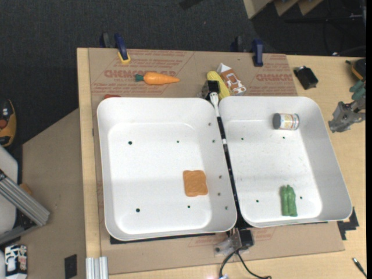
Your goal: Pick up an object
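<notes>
Gripper (pixel 347 116), perhaps, beside cardboard-topped bench (pixel 93 92).

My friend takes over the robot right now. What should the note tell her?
Hand: at the right edge, outside the bins, holding nothing; whether it is open is unclear.
Left bin: orange block.
Right bin: small jar on its side, green piece.
Behind the bins: toy carrot.
Done: nothing picked up.
Left: reach in, grab one object.

At the right edge of the view we see our gripper (pixel 347 116), a grey metal piece low over the bench, just beside the right bin's outer rim, nothing between it.
</notes>
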### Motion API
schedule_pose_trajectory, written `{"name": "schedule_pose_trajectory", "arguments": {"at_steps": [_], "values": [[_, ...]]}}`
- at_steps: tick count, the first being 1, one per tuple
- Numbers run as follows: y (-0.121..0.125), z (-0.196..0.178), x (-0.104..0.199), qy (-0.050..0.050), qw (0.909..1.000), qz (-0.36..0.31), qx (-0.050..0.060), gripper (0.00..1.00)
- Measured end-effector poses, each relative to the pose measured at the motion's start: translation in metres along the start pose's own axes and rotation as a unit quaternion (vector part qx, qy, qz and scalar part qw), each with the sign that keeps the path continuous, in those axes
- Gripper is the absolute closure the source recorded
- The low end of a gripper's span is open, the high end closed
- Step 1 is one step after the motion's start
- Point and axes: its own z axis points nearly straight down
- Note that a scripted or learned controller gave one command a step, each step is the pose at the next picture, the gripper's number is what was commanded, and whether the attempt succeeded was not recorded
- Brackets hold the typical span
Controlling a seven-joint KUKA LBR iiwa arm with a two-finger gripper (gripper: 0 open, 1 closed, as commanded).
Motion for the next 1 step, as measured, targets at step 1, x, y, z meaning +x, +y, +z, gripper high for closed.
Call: {"name": "schedule_pose_trajectory", "arguments": {"at_steps": [1], "values": [[0.0023,-0.0799,0.0454,0.001,1.0,-0.002,-0.003,1.0]]}}
